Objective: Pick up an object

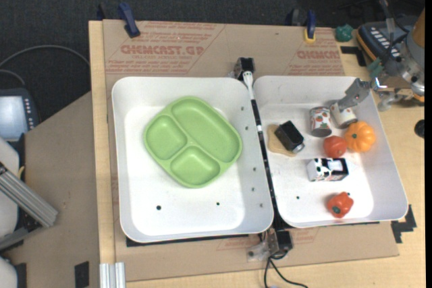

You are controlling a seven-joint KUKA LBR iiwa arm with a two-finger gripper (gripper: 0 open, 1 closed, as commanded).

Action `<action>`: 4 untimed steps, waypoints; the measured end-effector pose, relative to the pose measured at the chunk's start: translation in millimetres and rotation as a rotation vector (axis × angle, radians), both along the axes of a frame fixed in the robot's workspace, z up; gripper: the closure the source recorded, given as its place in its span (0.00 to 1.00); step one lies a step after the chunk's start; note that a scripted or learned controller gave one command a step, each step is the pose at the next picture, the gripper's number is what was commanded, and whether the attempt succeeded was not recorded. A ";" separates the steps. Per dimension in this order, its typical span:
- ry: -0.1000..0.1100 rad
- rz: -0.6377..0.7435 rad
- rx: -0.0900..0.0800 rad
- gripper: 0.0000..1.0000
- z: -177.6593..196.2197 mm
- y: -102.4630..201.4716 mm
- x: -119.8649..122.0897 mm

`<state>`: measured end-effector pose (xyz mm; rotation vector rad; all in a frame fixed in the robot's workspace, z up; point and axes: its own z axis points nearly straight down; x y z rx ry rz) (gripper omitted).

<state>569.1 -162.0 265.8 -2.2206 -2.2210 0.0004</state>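
The grey arm enters at the upper right, its pincer (345, 109) lowered into the right white bin (385, 172); whether it is spread or pressed together cannot be told. The bin holds six items: one small printed can (320, 120), one orange toy pumpkin (360, 137), one red toy tomato (334, 146), one red toy pepper (340, 204), one black-and-white toy vehicle (328, 169), one black block on a tan slab (289, 136). The can lies just left of the pincer, the pumpkin just below it. The left white bin (128, 199) holds one green divided plastic plate (192, 141).
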 end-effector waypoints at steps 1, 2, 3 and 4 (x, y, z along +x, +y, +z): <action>-0.004 0.001 -0.001 1.00 11.0 -0.1 0.7; 0.005 0.003 0.003 1.00 7.0 47.9 -65.1; 0.002 0.011 0.004 1.00 18.3 142.6 -87.7; 0.010 -0.011 -0.003 1.00 -86.5 42.9 -93.2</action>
